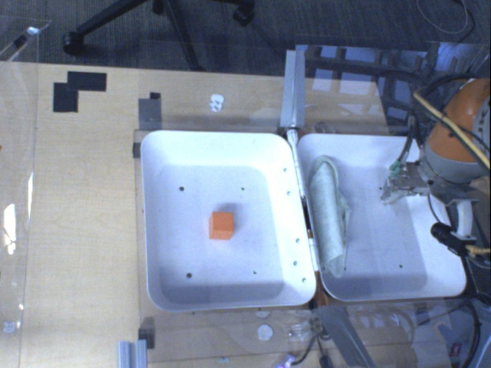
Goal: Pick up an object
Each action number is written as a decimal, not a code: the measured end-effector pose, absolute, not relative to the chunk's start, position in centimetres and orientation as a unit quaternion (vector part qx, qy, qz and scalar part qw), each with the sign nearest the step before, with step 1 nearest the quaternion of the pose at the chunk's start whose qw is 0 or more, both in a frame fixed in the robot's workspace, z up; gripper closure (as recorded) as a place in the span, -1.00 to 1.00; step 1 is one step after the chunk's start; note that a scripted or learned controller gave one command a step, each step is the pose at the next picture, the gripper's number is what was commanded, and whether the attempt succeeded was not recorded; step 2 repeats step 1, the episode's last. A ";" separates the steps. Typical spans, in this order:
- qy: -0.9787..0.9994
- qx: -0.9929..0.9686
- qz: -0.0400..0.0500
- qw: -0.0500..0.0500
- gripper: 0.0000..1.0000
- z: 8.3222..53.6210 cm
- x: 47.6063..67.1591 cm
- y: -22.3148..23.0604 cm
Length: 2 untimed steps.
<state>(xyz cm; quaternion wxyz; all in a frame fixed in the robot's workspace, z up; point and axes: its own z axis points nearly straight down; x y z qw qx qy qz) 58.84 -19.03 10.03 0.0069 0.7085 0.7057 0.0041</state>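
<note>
A small orange cube [222, 225] lies near the middle of the left bin [165, 205]. In the right bin [430, 282], a rolled pale grey-green cloth [328, 213] lies lengthwise along the left wall. My gripper [396, 184] hangs over the right bin's upper right part, well to the right of the cloth and apart from it. The fingers are small and blurred against the white floor.
The arm's grey body with its orange band [460, 121] and cables crowds the right bin's right edge. A metal divider post [291, 90] rises between the bins at the back. An office chair base [165, 6] stands on the floor beyond the bench.
</note>
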 end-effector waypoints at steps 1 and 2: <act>0.699 0.715 0.001 0.003 1.00 19.5 64.9 -15.5; 0.699 0.715 0.001 0.003 1.00 19.5 64.9 -15.5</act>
